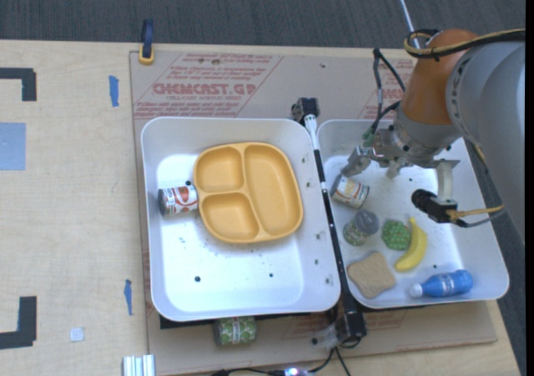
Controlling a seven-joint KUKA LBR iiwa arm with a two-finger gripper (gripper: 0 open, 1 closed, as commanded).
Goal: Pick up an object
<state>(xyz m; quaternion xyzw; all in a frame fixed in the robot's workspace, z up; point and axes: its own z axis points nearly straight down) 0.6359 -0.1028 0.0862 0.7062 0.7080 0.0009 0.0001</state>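
Note:
My gripper (pixel 375 167) hangs over the upper part of the right bin (pixel 492 270), open, with nothing between its fingers. Just below and left of it a small can with a pale label (pixel 350 192) lies on its side on the bin floor, clear of the fingers. Lower in the same bin lie a grey-green lump (pixel 361 228), a green broccoli-like piece (pixel 397 235), a yellow banana (pixel 413 246), a slice of bread (pixel 372 274) and a blue bottle (pixel 442 284).
The left bin (pixel 242 287) holds a yellow divided plate (pixel 248 191) and a red can (pixel 178 199) against its left wall. A green can (pixel 236 331) lies outside, in front of the bins. The arm covers the right bin's upper right.

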